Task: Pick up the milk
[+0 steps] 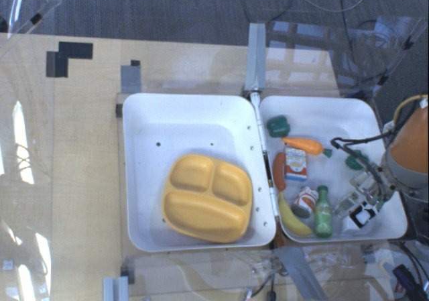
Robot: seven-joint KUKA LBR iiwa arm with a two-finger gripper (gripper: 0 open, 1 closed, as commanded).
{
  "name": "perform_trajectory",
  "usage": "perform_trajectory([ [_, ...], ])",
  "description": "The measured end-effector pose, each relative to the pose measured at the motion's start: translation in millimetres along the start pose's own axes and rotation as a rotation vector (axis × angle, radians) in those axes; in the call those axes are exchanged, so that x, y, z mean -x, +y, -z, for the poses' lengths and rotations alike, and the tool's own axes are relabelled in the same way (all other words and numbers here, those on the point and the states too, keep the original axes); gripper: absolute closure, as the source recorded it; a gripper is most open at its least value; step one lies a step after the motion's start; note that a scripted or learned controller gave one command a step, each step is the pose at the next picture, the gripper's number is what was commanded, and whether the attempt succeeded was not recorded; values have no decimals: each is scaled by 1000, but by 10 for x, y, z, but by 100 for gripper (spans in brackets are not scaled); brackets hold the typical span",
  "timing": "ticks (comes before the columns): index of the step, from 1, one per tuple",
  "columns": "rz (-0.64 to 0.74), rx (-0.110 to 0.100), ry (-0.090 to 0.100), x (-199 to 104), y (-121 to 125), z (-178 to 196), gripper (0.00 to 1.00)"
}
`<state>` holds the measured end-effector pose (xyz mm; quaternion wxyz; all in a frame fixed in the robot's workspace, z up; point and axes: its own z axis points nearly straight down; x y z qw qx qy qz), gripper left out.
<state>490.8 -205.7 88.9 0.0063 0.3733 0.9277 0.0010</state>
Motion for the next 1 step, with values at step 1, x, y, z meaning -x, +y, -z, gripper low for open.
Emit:
perform_trajectory([
  [1, 1, 6, -8, 24, 28, 128, 100],
])
